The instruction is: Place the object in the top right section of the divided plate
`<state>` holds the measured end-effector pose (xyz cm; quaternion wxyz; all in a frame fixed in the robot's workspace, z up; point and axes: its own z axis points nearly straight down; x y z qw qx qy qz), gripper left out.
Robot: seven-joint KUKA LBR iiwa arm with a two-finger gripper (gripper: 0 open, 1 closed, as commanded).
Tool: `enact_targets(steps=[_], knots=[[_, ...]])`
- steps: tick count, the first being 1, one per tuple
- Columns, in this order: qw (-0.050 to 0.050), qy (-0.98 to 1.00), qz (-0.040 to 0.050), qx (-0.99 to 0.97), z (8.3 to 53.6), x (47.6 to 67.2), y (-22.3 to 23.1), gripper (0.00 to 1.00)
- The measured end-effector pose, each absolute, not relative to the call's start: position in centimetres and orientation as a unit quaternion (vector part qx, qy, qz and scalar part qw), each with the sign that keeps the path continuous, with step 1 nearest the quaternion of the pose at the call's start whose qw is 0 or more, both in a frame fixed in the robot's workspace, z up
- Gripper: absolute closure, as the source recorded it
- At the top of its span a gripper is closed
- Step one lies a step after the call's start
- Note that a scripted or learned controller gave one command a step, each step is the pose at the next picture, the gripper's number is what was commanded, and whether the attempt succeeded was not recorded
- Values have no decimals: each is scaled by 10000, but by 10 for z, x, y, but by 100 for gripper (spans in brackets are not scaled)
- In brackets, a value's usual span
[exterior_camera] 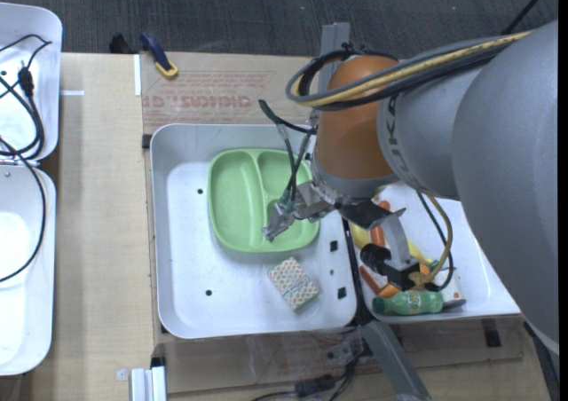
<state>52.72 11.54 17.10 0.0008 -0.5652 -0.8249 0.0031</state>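
The big grey arm point(479, 124) with its orange band point(355, 115) reaches in from the right and hangs over the left white bin point(177, 239). Its jaws point(282, 217) point down and left, just over the right side of the green divided plate point(244, 200). The tips are small and dark against the plate, so I cannot tell how far open they are or if they hold anything.

The plate lies in the upper middle of that bin. It has 1 long part on the left and smaller parts on the right, with a raised line between them.

A little block with a white and tan check pattern point(294, 283) lies on the bin floor, just below the plate's lower right edge. It is near the plate but not on it, and it is apart from the jaws.

The right bin point(484, 297) holds a pile of small things, with a green bottle point(408, 302) lying on its side at the front and something orange point(380, 232) behind it.

A blue and yellow clamp point(158, 55) sits on the bench point(98, 169) at the top left.
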Motion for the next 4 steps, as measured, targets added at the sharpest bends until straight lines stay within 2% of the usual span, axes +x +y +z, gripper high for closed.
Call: enact_targets(steps=[1,2,3,4], knots=[[11,-8248,44,-5654,179,527,114,100],[-1,-8335,12,-5525,233,489,122,100],[9,-8265,21,-5630,190,499,58,100],[9,-8888,10,-4582,191,478,73,100]])
